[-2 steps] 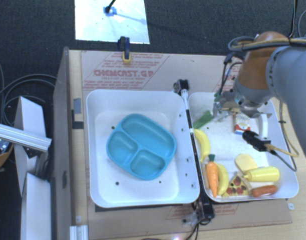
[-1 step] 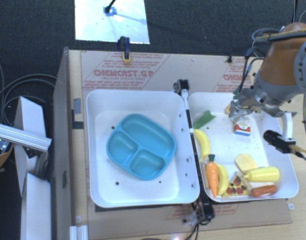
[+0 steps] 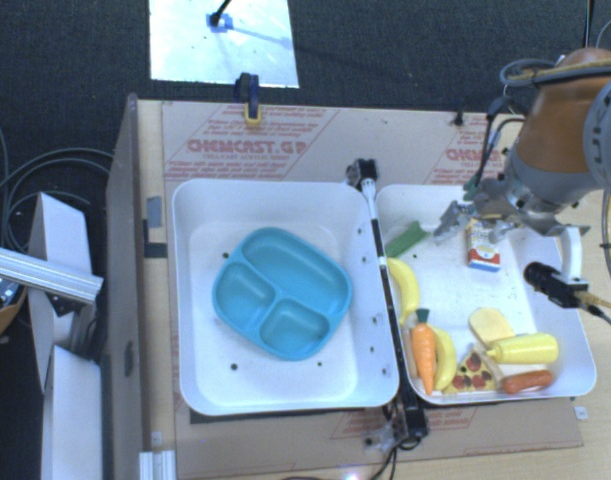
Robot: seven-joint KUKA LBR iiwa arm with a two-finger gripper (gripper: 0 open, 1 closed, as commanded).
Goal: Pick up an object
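Two shallow white bins sit side by side on a cardboard-covered bench (image 3: 285,138) printed with red lettering; a black-and-yellow clamp (image 3: 248,96) grips the board's far edge. Around the bench the floor is dark carpet, with a pale square sheet (image 3: 223,26) lying beyond the far edge and loose black cables (image 3: 45,168) at left, near white box shapes and an aluminium rail (image 3: 40,273).

Left bin (image 3: 200,368): holds one blue divided plate (image 3: 281,291) with three compartments, lying flat near the bin's middle.

Right bin (image 3: 575,363): toy foods. A green piece (image 3: 406,238) lies near the far-left corner. A banana (image 3: 406,285) lies along the left wall. A carrot (image 3: 423,355) has its long axis running near to far, leaf end toward the far side, with a second yellow banana-like piece (image 3: 445,358) just beside it. A pizza slice (image 3: 474,368), a yellow block (image 3: 490,324), a yellow bottle shape (image 3: 523,348) lying roughly left to right, and a red sausage (image 3: 526,380) cluster at the near-right corner.

Small red-and-white carton (image 3: 483,250): stands in the far half of the right bin, long axis roughly near to far in the view.

Arm enters from the right, orange band visible. Gripper (image 3: 477,218) is directly over the carton's far end; whether its pincer is open, closed or on the carton I cannot tell.
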